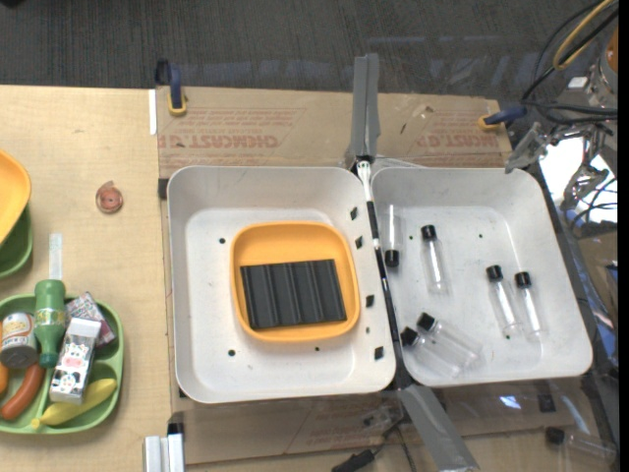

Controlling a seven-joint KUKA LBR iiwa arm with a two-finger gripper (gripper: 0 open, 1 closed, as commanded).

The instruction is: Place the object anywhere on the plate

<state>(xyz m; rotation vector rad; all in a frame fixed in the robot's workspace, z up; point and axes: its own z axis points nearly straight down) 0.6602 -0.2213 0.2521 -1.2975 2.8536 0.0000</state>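
Observation:
A yellow-orange square plate (293, 234) sits in the middle of the left white bin (197, 293). A dark grey ribbed rectangular block (294, 295) lies flat on the plate, covering its centre and lower half. In the right white bin (550, 352) lie several clear vials with black caps: one near the divider (390, 236), one beside it (432, 259), two side by side at the right (500, 298), and a thicker one (439, 342) at the front.
On the wooden table at the left stand a green tray of toy food (59, 367), a yellow bowl (10, 200) and a small pink disc (109, 198). Cables and metal parts (575, 116) crowd the upper right corner. Cardboard (265, 131) lies under both bins.

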